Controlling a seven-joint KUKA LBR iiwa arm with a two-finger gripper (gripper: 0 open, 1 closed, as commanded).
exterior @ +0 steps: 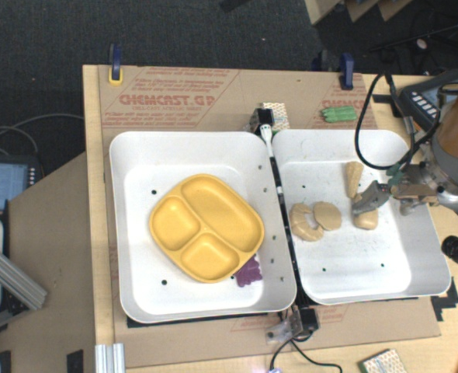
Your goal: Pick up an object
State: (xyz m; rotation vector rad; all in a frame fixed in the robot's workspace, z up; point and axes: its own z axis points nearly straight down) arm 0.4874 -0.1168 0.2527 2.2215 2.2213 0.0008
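In the right bin point(369, 274) lie several tan, lumpy pieces. Two of them point(316, 219) touch each other near the bin's left side. A longer tan piece point(354, 178) lies toward the back, and a small one point(366, 221) sits to the right. My gripper point(367, 199) reaches in from the right, low over the bin. It hangs just above the small piece and in front of the long one. Whether it touches either piece is unclear.
The left bin point(132, 208) holds a yellow three-compartment plate point(206, 228) with a small purple object point(248, 272) at its front right edge. A green item point(339, 114) lies on the cardboard behind the right bin. A black cable point(359, 134) loops over the right bin's back.
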